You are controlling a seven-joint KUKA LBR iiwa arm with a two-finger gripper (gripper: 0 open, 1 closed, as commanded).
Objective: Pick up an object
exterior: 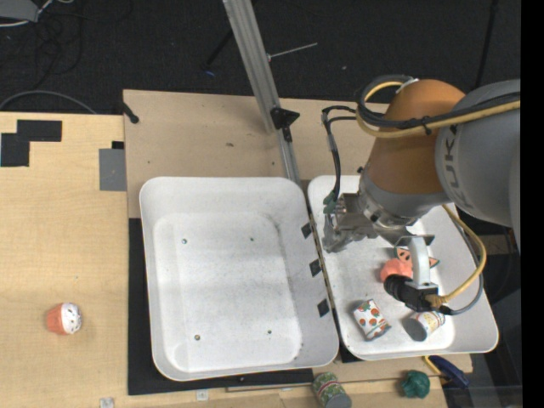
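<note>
Single fixed camera mounted above the worktop (212, 134), looking down at a slant from moderate distance. Both white bins, left (229, 279) and right (476, 330), lie in frame; the arm (442, 160) enters from the right.

box (370, 320): white, orange-dotted, tilted, right bin front | pink toy (396, 270): mid-bin | cylinder (423, 323): on its side, front-right
</note>
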